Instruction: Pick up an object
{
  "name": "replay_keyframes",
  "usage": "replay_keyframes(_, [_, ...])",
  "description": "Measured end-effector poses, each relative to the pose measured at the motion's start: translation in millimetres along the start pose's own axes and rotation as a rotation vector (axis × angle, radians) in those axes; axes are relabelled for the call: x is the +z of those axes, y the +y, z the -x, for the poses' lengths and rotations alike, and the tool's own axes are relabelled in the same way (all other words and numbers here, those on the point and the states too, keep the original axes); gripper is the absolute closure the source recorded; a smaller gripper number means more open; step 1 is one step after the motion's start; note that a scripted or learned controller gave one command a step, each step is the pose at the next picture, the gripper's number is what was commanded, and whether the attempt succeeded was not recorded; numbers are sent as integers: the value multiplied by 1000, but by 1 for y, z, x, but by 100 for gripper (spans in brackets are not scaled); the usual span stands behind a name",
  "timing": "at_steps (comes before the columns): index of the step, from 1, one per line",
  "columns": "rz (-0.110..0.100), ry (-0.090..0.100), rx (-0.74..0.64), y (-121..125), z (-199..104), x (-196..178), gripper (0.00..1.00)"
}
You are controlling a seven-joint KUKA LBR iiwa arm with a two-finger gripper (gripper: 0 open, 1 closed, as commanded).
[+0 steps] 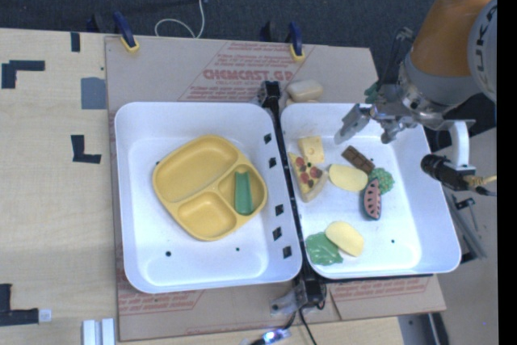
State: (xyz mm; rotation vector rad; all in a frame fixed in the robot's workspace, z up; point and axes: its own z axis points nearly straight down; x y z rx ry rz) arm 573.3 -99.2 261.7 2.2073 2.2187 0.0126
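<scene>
While the arm reaches in from 3 o'clock, the gripper point(370, 125) hangs over the upper part of the right bin point(420, 250), fingers spread with nothing between them. One fingertip point(350, 129) points toward 8 o'clock, the other sits nearer the wrist at roughly 3 o'clock from it.

Candidates in that bin, outward from the gripper:
- brown chocolate bar point(356, 159), at 6 o'clock, nearest, apart from the fingers
- cheese wedge point(312, 150), at 8 o'clock
- pizza slice point(308, 176), just below the cheese, touching it
- pale yellow potato-like piece point(348, 178), below the chocolate, touching it
- broccoli point(382, 178), right of that piece
- watermelon slice point(371, 199), against the broccoli at its 6 o'clock
- second yellow piece point(346, 237) lying over a green leafy item point(322, 251), near the bin's 6 o'clock edge

Beige bun-like piece point(304, 90) lies outside the bins on the cardboard point(234, 73), at 10 o'clock from the gripper.

Left bin point(137, 254) holds a yellow divided plate point(194, 174) with a green cucumber-like piece point(242, 191) in its right compartment.
</scene>
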Motion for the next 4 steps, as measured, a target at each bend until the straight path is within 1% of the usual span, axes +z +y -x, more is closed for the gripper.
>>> replay_keyframes(1, [-25,4,6,-4,5,108,0])
replay_keyframes(2, [-18,3,9,-80,29,50,0])
replay_keyframes(3, [-5,1,2,-88,19,-66,0])
replay_keyframes(4, [-26,5,7,-93,26,39,0])
